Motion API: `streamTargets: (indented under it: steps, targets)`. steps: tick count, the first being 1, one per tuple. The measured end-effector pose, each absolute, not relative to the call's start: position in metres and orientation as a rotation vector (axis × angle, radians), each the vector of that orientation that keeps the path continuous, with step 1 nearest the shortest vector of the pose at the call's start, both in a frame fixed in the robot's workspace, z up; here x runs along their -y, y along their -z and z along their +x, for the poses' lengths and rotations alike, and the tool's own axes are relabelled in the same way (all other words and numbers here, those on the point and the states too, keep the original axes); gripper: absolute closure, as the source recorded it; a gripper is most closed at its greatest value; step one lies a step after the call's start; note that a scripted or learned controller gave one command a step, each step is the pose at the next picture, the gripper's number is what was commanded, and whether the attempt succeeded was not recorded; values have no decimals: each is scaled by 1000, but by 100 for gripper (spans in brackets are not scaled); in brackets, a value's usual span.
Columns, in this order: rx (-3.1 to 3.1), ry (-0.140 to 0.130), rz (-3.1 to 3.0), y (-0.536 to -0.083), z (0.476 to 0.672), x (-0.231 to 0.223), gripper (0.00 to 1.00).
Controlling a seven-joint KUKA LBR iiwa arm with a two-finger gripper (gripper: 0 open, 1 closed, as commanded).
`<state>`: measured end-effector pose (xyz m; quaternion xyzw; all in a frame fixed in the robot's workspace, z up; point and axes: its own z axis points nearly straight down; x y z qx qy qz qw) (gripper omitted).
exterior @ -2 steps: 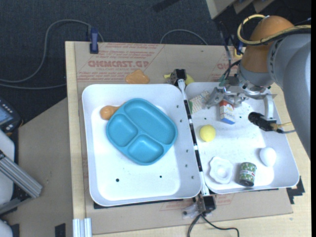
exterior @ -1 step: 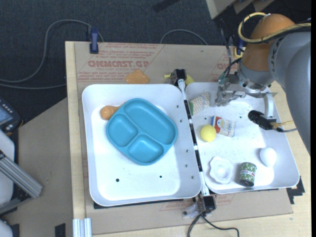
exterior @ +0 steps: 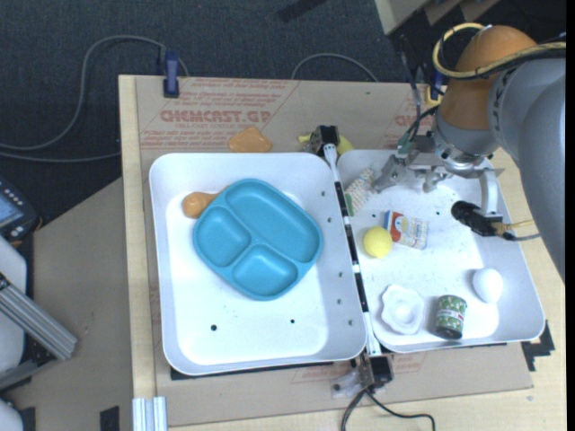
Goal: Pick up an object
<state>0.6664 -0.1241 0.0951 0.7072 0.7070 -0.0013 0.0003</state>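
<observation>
My gripper (exterior: pixel 415 174) hangs over the far end of the right bin (exterior: pixel 517 268), below the grey wrist and orange band. Its two silver fingers (exterior: pixel 388 174) are spread open with nothing between them. Just below it lies a small white carton with red and blue print (exterior: pixel 410 230), and a yellow ball (exterior: pixel 377 241) sits beside that. A pale striped packet (exterior: pixel 359 188) rests to the gripper's left, against the bin's wall. Nearer the front are a white egg (exterior: pixel 488 285), a green can (exterior: pixel 450 316) and a white cup-like piece (exterior: pixel 401 309).
The left bin (exterior: pixel 171 268) holds a blue divided plate (exterior: pixel 258 238) and an orange lump (exterior: pixel 193 205). On the bench behind the bins lie another orange piece (exterior: pixel 249 139) and a yellow-black item (exterior: pixel 325 138). A black connector with a cable (exterior: pixel 469 215) hangs right of the carton.
</observation>
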Motion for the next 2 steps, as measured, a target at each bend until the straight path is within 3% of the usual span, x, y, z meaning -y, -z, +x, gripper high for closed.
streamTargets:
  steps: [1, 2]
  targets:
    - [-2225, 4, 2224, -84, 634, 99, 0]
    - [-2222, 5, 2227, -84, 600, 113, 0]
